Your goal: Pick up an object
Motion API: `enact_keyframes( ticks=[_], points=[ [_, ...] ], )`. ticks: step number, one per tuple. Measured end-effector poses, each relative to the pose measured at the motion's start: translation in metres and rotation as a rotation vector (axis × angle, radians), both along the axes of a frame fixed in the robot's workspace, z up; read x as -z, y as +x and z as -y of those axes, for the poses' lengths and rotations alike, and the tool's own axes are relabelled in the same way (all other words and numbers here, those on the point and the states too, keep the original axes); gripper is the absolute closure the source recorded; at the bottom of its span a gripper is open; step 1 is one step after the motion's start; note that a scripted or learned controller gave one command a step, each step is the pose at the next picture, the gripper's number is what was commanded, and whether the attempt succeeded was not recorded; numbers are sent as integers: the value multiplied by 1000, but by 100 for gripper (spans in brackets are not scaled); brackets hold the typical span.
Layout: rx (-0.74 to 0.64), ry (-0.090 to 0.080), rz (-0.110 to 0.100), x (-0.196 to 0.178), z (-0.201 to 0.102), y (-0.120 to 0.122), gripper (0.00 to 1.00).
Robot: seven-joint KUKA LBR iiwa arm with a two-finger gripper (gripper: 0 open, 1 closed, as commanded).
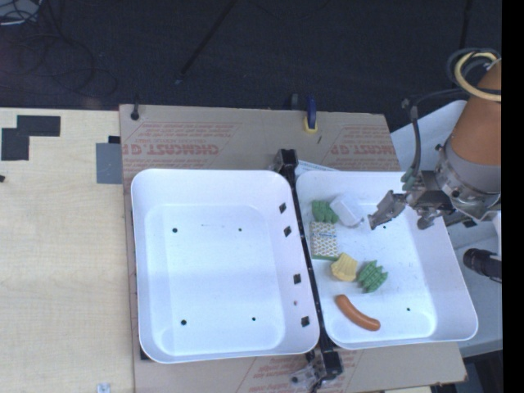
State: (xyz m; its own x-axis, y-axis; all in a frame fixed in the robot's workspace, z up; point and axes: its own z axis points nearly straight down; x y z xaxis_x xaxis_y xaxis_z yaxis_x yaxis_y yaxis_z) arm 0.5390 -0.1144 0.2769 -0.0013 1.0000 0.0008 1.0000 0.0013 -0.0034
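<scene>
The left bin [155,195] sits beside its twin with its floor bare, apparently the place things get moved to or from; the right bin [458,318] carries all the candidates, bunched toward its inner wall, which suggests they were tipped or dropped there rather than laid out; nearest that wall lie a dark green ridged piece [324,212] and, below it, a patterned green-and-white block [324,240]; just beside the green piece rests a small clear cup [347,212], tilted on its side; lower down a yellow piece [345,267] touches a second green ridged piece [372,276], and an orange sausage [358,313] lies apart near the front; further right the gripper [401,207] hangs over the bin's upper part, near the cup, its two fingers spread apart with nothing between them, plainly readied for a grasp; no object is yet lifted, each resting on the bin floor.
</scene>
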Motion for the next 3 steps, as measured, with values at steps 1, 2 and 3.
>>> enact_keyframes(
  ticks=[1, 2, 3],
  points=[
    [1, 0, -2, -10, 1, 0, 100],
    [-7, 2, 4, -22, -74, 5, 100],
    [-9, 2, 3, -38, -160, 9, 100]
  ],
)
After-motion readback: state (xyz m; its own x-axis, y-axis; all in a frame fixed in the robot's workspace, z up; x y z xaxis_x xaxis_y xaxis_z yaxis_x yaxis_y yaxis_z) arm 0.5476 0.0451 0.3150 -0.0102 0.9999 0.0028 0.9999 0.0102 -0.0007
